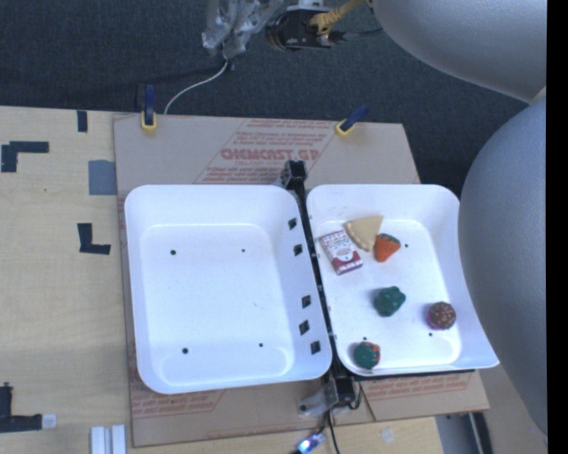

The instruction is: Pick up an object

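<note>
My grey arm bulks along the right side, overlapping the right rim of 1 bin. Under the bins lies 1 brown cardboard sheet, pinned at its far edge by 2 yellow-and-blue clamps. On it sit 2 shallow white plastic bins side by side: the left bin and the right bin, their inner rims touching.

All 6 small things lie in the right bin:
- 1 red-and-white little carton
- 1 tan wedge, just beside the carton
- 1 orange-red stubby piece, touching the wedge
- 1 dark green lumpy piece
- 1 brown-red ball
- 1 green-and-red piece, near the front rim

My metal gripper hangs at the top, over the dark floor beyond the bench, well apart from both bins. I cannot tell whether it is open or closed.
</note>
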Action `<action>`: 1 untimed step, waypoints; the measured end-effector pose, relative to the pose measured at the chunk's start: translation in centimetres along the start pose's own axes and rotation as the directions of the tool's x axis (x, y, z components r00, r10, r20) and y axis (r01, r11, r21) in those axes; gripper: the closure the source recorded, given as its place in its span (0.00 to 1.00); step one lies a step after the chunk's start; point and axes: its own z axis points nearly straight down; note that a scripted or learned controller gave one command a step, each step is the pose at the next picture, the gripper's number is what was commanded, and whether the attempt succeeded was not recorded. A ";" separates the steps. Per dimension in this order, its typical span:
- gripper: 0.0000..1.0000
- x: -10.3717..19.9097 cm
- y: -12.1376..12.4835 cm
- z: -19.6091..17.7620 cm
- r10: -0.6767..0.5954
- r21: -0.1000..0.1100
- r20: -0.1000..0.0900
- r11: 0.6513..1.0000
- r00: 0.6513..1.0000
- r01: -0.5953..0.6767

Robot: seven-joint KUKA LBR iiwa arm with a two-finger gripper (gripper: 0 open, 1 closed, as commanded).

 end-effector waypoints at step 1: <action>1.00 0.0 0.0 0.0 0.000 0.000 0.000 1.000 1.000 0.000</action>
